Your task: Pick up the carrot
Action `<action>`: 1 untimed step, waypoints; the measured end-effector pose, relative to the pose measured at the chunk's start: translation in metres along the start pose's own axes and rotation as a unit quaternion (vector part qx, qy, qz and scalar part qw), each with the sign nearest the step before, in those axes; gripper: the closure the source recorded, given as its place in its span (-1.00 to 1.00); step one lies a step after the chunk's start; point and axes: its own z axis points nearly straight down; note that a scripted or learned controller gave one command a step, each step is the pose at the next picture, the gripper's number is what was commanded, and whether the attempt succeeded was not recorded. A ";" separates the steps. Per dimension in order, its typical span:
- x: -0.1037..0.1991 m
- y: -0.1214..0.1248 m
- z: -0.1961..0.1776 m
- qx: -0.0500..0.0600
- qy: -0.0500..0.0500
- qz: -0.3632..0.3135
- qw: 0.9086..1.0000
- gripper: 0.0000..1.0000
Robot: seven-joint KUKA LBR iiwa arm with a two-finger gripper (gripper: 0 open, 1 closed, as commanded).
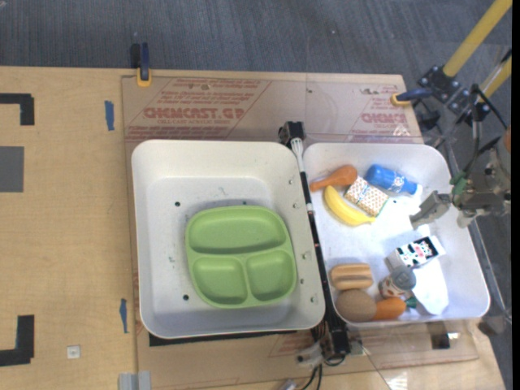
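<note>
Brown board covers the surface (65, 242), with a printed cardboard sheet (203, 108) under the far ends of two shallow white bins and grey floor beyond. The arm (486, 195) comes in from the right of the view, and its grey jaws hang over the right side of the right bin (467, 258). The slant and the small size of the parts hide whether the jaws are wide or narrow, so I cannot tell. Nothing is seen between them.

The carrot (390, 308) lies in the right bin, well toward the near wall from the jaws and a little to their left in the view. It is bright orange with a bit of green at its right end. A brown rounded piece (356, 305) touches its left side, and a small grey round piece (400, 280) sits just beyond it.

Between the jaws and the carrot lies a black and white carton (418, 251), just nearer than the jaws. A bun (352, 276) rests farther left of the carton. Left of the jaws lie a yellow banana (344, 208) and a chequered box (366, 196) that touches it. A blue can (388, 178) and an orange-brown tapered piece (335, 178) lie toward the far wall.

Well apart from the jaws, the left bin (154, 185) holds a green divided plate (240, 254).
</note>
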 end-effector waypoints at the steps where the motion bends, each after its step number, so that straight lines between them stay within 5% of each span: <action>1: 0.058 -0.008 0.035 0.002 0.002 -0.003 1.000 -1.00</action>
